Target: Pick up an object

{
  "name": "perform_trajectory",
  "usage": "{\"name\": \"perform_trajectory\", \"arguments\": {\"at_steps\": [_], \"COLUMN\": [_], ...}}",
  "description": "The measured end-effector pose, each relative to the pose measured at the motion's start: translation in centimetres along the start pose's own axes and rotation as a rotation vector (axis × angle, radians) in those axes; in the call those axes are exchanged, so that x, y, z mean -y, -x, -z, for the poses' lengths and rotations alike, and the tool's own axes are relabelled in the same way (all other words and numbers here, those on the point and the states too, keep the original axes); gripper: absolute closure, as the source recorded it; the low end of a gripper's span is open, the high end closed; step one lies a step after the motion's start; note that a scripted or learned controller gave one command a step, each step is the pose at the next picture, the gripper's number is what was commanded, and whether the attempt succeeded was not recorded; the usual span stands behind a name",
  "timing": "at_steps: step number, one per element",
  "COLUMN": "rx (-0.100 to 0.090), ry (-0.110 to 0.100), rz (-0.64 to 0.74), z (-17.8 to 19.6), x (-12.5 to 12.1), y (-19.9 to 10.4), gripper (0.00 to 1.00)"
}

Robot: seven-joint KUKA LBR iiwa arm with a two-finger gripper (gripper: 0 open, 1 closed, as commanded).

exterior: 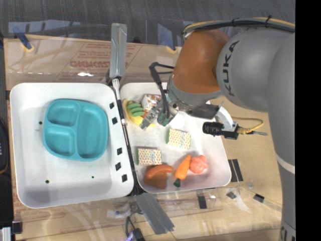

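Observation:
My gripper [153, 118] hangs over the upper left of the right bin [220, 157], just right of a yellow and green toy [132, 111]. A small patterned packet [149, 102] lies right behind the fingers. Further down in the same bin lie a patterned square [179, 138], a second patterned square [149, 156], an orange carrot [182, 168], a pink and red toy [199, 164] and a brown sausage-like toy [157, 174]. Nothing shows between the fingers.
The left bin [30, 174] holds a teal divided plate [76, 128]. A grey divider strip [118, 54] runs between the bins. The bulky arm [235, 69] overhangs the right bin's upper right, and a black cable plug [216, 129] sticks out there.

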State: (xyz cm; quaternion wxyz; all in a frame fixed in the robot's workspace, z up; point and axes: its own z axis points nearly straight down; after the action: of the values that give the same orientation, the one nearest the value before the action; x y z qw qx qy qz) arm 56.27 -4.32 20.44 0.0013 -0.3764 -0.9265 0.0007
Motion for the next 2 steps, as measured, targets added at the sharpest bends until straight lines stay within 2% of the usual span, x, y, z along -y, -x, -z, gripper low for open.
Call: {"name": "perform_trajectory", "arguments": {"at_steps": [1,2], "rx": [0.002,0.0], "ry": [0.002,0.0], "rz": [-0.079,0.028], "z": [-0.9,-1.3], "x": [-2.4,-3.9], "y": [2.4,-3.0], "gripper": [1.0,1.0]}}
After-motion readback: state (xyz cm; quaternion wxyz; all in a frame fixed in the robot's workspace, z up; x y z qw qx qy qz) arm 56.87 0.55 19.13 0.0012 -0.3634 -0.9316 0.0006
